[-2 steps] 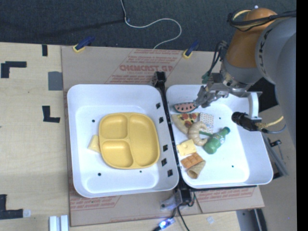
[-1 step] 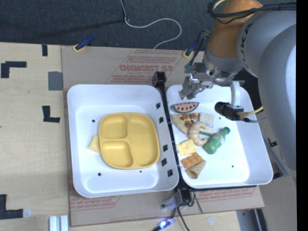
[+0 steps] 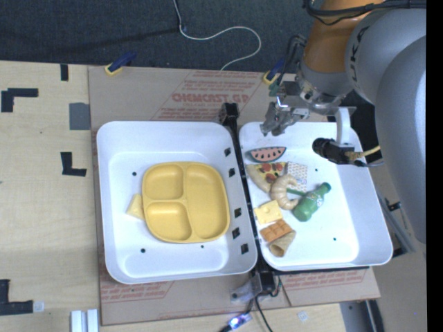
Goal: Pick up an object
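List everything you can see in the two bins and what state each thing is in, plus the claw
claw: above the right bin's far edge, holding nothing
yellow divided plate: flat in the left bin, compartments bare
watermelon slice: lying flat in the right bin
green bottle: on its side
cheese wedge: lying flat
waffle piece: lying flat beside the cheese wedge

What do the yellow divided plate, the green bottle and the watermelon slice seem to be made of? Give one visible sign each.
Yellow divided plate: probably moulded plastic, matte; uniform colour, rounded compartment ridges.
Green bottle: likely glossy plastic toy; a small highlight on its body.
Watermelon slice: seemingly plastic or rubber play food; flat painted red with dark seeds. The exact material stays open.
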Tool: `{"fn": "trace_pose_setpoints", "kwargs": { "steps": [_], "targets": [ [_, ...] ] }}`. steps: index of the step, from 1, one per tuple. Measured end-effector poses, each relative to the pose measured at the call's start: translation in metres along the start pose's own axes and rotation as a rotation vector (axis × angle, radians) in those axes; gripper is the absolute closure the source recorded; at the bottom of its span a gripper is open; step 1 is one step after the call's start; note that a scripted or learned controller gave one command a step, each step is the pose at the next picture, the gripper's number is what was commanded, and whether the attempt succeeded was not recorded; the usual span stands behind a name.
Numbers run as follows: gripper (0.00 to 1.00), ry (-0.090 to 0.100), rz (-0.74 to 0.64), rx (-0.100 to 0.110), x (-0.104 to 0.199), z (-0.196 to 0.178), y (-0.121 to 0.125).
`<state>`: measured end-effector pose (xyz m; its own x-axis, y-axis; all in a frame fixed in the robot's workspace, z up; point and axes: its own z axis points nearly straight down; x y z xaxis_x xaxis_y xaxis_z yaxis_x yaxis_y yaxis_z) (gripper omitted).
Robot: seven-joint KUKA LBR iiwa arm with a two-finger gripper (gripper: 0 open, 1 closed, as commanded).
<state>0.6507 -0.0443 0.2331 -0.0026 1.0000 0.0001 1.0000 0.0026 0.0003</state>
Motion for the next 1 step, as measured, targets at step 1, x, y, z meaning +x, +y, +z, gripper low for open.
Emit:
{"fn": "trace_pose_setpoints", "kwargs": {
  "steps": [1],
  "targets": [
    [1.00,-0.002,0.001,0.003,0.0028,0.0191,0.0001]
  ]
}}
